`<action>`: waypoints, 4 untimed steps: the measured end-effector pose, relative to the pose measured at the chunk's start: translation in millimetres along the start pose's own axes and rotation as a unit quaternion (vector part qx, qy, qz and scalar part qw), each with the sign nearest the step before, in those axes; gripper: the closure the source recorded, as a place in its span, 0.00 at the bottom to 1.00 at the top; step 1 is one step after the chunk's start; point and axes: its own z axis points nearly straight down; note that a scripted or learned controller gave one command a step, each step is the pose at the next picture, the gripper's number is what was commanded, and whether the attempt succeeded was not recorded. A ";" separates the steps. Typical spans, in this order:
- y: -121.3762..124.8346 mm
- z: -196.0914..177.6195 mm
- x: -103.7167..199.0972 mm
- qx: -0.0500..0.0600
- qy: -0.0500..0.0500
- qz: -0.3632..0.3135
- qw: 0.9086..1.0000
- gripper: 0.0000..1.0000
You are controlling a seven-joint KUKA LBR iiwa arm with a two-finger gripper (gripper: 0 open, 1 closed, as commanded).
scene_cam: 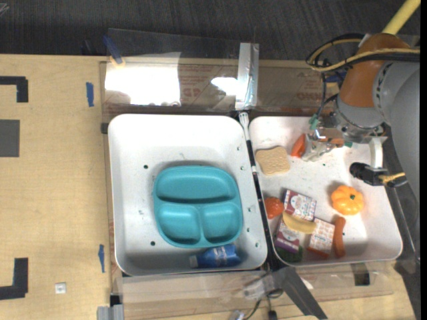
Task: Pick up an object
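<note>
Arm (pixel 393 105) is reaching in from the right and hanging over the far edge of the right bin (pixel 377 235). Gripper (pixel 319 144) is pointing down near that bin's far edge, about midway along it. Cannot tell whether the gripper is spread or pressed together, and nothing is showing as held.

Small orange piece (pixel 298 145) is lying in the right bin just beside the gripper, on its left, toward the far left corner; contact is unclear. Bread slice (pixel 272 160) is sitting near the left wall, just beside the orange piece. Orange pumpkin (pixel 347 200) is sitting toward the right edge, well apart from the gripper.

A cluster is crowding the near left corner of the right bin:
- Red round item (pixel 273 208) is against the left wall.
- Purple-and-white carton (pixel 299 205) is lying by it.
- Yellow piece (pixel 298 223) is lying under the carton's near end.
- Second carton (pixel 321 235) and brown sausage (pixel 339 235) are lying side by side toward the near edge.

Left bin (pixel 127 179) is carrying a teal divided plate (pixel 197 202) in its middle. Blue bottle (pixel 215 257) is lying on its side along the near edge. Both bins are resting on the bench (pixel 53 179).
</note>
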 end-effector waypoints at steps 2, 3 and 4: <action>-64.6 1.7 7.9 -0.026 -0.008 -0.039 0.999 0.00; -69.9 1.8 5.0 -0.027 -0.006 0.015 1.000 0.00; 7.7 0.1 33.6 -0.020 -0.006 0.024 0.999 0.00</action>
